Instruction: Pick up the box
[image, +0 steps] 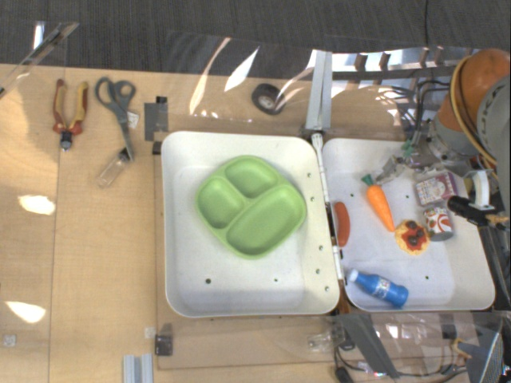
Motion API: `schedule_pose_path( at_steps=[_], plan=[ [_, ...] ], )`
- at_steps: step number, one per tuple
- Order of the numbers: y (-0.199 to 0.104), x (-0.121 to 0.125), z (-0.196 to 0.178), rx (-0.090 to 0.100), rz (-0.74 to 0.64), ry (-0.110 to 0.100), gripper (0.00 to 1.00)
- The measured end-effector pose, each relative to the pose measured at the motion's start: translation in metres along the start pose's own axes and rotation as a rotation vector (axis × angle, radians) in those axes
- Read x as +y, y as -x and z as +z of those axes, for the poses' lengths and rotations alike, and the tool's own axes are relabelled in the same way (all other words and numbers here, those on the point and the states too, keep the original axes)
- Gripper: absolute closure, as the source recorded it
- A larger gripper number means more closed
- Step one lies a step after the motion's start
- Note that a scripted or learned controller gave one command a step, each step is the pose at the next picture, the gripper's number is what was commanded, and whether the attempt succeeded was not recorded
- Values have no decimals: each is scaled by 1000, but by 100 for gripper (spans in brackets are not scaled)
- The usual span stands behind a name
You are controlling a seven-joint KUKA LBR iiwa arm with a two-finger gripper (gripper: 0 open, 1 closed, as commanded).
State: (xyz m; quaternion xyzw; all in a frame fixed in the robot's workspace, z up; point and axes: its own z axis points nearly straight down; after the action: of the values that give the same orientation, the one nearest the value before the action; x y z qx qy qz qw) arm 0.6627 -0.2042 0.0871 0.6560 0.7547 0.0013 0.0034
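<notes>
Light wood bench (72,294) under dark grey carpeted floor (200,2) along the top; clear plastic sheeting (231,70) with glare lies behind the bins. Loose on the bench, far left of the gripper: red-handled pliers (68,110), grey scissors (118,106), a small clear tube (112,168), a black bracket (156,118), and a roll of tape (267,96) near the metal post (319,90) between the bins. Left bin (180,286), well left of the gripper, holds one green divided plate (251,206), three compartments, nothing in them. Right bin (479,294) holds the rest. The arm (479,94), grey with orange band, comes in at upper right; the gripper (415,154) sits low over the bin's upper part, dark linkage and cables around it. The jaws' state cannot be told, too cluttered and small. The box (435,188), small, purplish-pink with a printed face, lies flat on the bin floor just right of and below the gripper, not between any visible jaw parts, whether touching cannot be told. Just below the box is a small red-and-white can (439,223). An orange carrot (380,204) lies at a slant just left of and below the gripper, green end up. A pizza-slice toy (413,236) lies below, touching the can's side. A red sausage-like piece (342,222) lies against the bin's left wall. A blue bottle (382,288) with white cap lies on its side near the front edge, well below the gripper. A black clamp-like part (475,207) juts in right of the box.
</notes>
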Motion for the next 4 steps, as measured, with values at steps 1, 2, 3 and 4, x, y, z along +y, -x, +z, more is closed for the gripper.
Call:
schedule_pose_path(
  at_steps=[1, 2, 3, 4],
  plan=[
    [-4, -32, -15, 1, -43, -1, 0],
    [-5, -47, -61, 1, -17, 1, 0],
    [-5, -58, -11, -9, -54, 19, 0],
    [-3, -53, -27, -20, -57, 34, 100]
  ],
)
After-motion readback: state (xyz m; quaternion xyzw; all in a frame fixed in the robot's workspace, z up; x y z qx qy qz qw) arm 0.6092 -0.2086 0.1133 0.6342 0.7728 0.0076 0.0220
